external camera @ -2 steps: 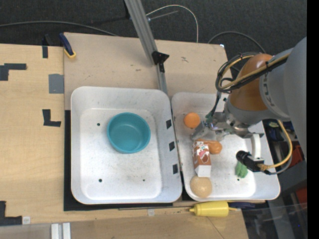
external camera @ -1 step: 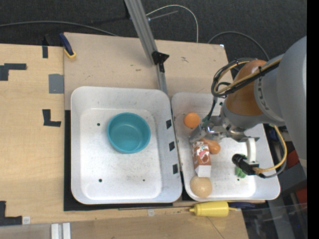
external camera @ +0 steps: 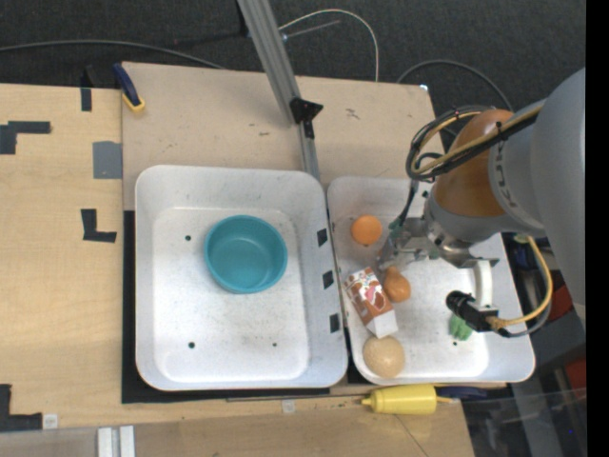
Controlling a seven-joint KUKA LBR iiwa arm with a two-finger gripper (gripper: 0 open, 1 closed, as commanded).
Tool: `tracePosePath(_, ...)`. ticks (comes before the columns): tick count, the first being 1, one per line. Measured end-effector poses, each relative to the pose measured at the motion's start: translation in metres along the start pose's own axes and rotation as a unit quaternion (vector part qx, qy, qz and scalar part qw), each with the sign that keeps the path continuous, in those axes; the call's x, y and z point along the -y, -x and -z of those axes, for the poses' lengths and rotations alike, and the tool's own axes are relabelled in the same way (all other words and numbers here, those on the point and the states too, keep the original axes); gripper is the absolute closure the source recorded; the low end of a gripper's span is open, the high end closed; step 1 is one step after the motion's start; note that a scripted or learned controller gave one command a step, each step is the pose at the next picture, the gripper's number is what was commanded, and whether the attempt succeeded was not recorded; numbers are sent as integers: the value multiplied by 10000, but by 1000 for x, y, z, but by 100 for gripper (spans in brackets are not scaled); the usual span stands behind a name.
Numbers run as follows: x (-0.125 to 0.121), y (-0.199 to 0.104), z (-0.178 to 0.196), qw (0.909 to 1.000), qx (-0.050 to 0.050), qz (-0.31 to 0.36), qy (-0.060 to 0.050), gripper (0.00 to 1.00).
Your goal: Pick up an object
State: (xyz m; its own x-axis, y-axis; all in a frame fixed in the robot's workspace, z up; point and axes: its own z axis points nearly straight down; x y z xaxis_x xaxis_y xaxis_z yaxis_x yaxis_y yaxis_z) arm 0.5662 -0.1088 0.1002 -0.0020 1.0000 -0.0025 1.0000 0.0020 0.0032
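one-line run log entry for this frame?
gripper: low in right bin, beside orange ball | carton, egg: lying in bin | teal bowl: left bin

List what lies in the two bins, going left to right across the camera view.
Teal bowl → orange ball → small green object. The red-and-white carton, the second orange ball and the beige ball near the right bin's left side overlap in the order, so I leave them out.
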Motion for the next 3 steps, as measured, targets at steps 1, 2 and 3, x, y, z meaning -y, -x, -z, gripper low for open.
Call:
tracePosePath(1,-1,-4,43,10000,-12,0,-7,100)
tracePosePath(2,3,-12,99,10000,-11,2,3,100)
tracePosePath(3,2,-12,152,10000,-8,-1,6,100)
